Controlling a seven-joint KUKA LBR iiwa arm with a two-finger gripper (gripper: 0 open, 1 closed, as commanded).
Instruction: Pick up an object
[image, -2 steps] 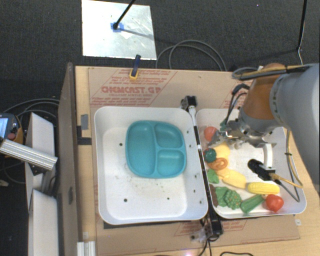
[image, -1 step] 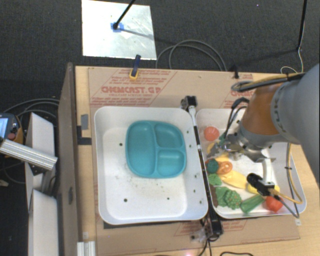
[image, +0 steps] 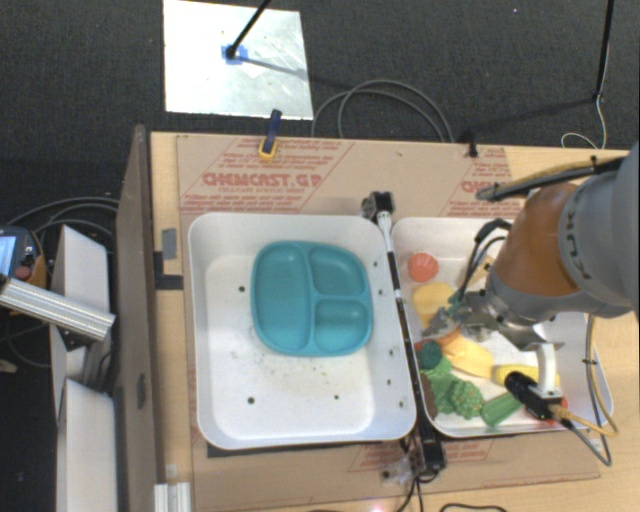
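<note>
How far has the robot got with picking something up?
Nothing looks picked up yet. The gripper is down in the right bin, among the yellow pieces and green toys; whether it grips anything is unclear. Grabbing and lifting remain. The teal plate sits in the left bin.

Divided plate (image: 310, 299) in the left bin (image: 225, 400), toy food (image: 455, 385) in the right bin (image: 450, 232), under the arm (image: 560, 260).

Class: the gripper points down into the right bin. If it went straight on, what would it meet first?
Probably the yellow toy just under the gripper, though depth is hard to judge from above.
</note>
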